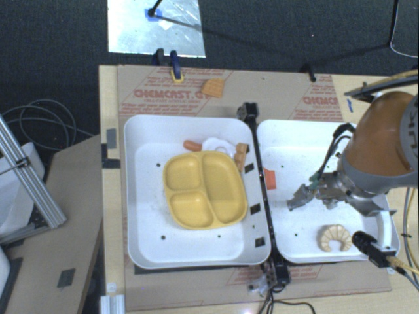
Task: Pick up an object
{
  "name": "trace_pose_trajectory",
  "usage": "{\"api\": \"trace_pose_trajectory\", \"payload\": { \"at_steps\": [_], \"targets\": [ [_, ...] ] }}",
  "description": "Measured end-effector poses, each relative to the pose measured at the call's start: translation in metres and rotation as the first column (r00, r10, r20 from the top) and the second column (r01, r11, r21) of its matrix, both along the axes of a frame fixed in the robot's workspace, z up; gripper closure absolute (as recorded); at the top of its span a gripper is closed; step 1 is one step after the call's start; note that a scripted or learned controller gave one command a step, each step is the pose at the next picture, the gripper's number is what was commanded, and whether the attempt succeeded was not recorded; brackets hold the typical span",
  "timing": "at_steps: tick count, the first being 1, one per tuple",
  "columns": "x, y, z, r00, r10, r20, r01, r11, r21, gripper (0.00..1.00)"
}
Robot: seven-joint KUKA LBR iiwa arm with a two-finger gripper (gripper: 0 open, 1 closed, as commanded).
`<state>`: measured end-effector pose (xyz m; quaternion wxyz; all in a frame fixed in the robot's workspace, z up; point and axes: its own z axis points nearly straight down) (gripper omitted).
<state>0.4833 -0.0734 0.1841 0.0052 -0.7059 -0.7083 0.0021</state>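
pale tan and curved like a crescent, the croissant [334, 238] lies on the floor of the right bin [288, 136], near its front edge, with ridged segments across its back and a matte, baked-looking surface. the gripper [296, 202] hangs over the middle of that same bin, up and to the left of the croissant and well apart from it; it is dark grey metal, its tips point toward the divider between the bins, and i cannot tell from here how they stand, though nothing shows caught between them. behind it the arm [383, 139] swells into a smooth orange band over a grey wrist. a small orange-red piece [269, 178] lies at the right bin's left wall. the left bin [141, 175], glossy white plastic with rounded corners, holds a yellow divided plate [204, 190] with three shallow compartments, smooth and slightly shiny. just behind the plate sit an orange carrot-like piece [192, 146], a white cup-like thing [218, 147] and a tan block [241, 153] standing near the divider. both bins rest on printed brown cardboard [157, 90], where a flat tan cracker shape [213, 87] lies beyond the left bin.
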Motion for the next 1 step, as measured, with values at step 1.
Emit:
{"api": "trace_pose_trajectory", "payload": {
  "at_steps": [1],
  "targets": [
    [0.0033,-0.1285,0.1048,1.0,-0.013,0.024,0.013,1.0,-0.016,0.0]
  ]
}}
